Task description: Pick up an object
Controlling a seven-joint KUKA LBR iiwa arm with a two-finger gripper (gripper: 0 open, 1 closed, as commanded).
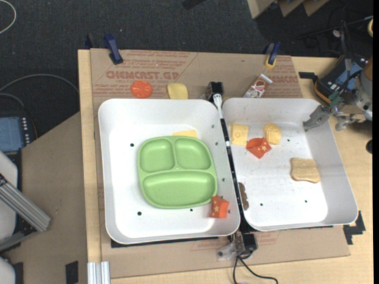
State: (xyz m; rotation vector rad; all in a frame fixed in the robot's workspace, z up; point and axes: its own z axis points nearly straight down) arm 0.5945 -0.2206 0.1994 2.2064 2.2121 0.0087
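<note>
Left bin: green tray. Right bin: tan biscuit.

The left bin holds a green divided plate, a pale yellow piece at its far edge and a small orange block. The right bin holds two yellow pieces, a red piece and a tan toast-shaped piece. The gripper hangs over its far right rim.
</note>
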